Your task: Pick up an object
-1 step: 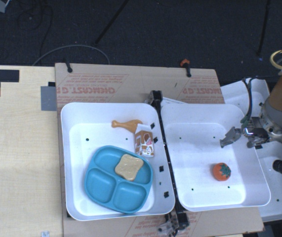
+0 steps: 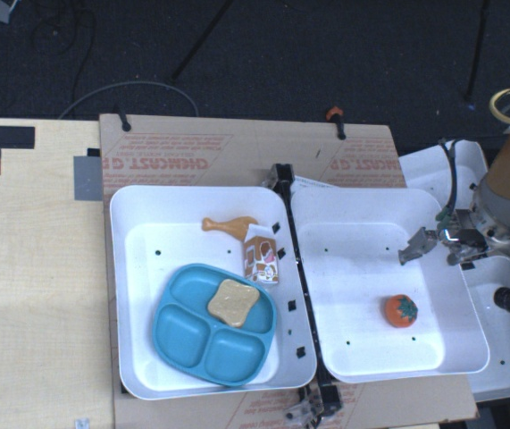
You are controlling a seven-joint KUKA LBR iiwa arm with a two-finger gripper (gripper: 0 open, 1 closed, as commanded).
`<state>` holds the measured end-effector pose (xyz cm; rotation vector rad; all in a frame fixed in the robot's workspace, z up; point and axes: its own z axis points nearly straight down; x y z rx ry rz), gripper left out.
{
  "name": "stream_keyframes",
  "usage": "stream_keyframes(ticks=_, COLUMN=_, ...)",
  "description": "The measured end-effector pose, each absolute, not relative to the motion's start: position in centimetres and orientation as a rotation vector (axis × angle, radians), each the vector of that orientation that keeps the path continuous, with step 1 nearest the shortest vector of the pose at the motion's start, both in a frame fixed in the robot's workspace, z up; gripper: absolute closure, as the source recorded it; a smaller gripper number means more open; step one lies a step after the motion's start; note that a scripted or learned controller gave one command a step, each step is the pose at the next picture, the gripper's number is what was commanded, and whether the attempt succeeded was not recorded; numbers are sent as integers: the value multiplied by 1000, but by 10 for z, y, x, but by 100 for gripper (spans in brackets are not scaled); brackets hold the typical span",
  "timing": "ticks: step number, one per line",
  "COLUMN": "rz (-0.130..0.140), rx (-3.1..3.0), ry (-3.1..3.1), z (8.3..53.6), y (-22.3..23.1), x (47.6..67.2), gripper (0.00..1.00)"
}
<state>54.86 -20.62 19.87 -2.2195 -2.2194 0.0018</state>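
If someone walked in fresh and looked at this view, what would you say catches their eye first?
Probably the bright blue divided plate in the left bin, with a tan slice of bread lying on it. Next, the small orange-red tomato-like toy alone on the right bin floor, with the arm's pincer at that bin's right rim.

There are two white bins, one blue divided plate, one slice of toast, one small carton, one wooden spoon and one tomato.
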Motion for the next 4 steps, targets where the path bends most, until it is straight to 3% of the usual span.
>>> stream_keyframes(ticks=2, rz=4, rx=-2217, ry=-2217, z=86, y=-196, x=543, gripper=0)
stream_keyframes(ticks=3, rz=3, rx=-2222, ry=-2215, z=99, y=-197, x=543, gripper=100)
stream_keyframes(ticks=4, rz=-2, rx=-2222, ry=-2225, z=162, y=-199, x=548, gripper=100)
